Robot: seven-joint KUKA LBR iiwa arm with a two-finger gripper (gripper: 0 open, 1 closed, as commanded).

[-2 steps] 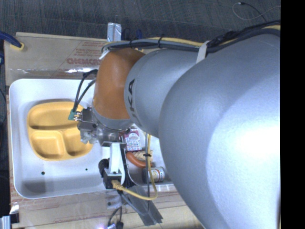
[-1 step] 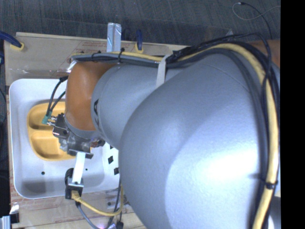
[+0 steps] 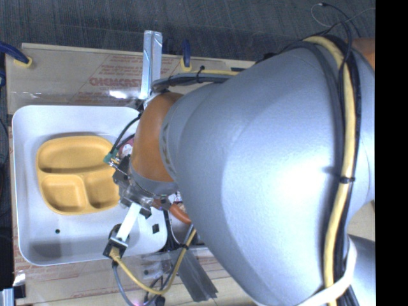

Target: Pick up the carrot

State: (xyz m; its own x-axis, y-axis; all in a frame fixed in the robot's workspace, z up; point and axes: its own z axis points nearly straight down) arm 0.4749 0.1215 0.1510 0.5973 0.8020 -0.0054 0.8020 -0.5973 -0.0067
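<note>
The grey arm with its orange wrist band [image 3: 150,146] reached in low over the left shallow white plastic bin [image 3: 25,171], and its bulk covered most of the scene. The gripper [image 3: 143,203] sat just below the orange band, seen from behind among cables and a white tag [image 3: 124,228], so I could not tell whether it was spread, pressed together or pinching anything. Just beyond the gripper, toward the arm's own side, a small sliver of orange, probably the orange carrot [image 3: 180,213], peeked out from under the grey casing; it seemed to lie very near the gripper, slightly to that side and a little lower in the view, but it could also have been part of the robot. Its long axis could not be read, since so little of it showed. On the far side of the gripper, away from the arm, a yellow plastic divided tray [image 3: 73,174] lay in the bin, just beside the wrist. The second bin and much of the bench [image 3: 83,69] were covered by the arm, so whether the gripper was touching the carrot or hanging above it stayed unclear
</note>
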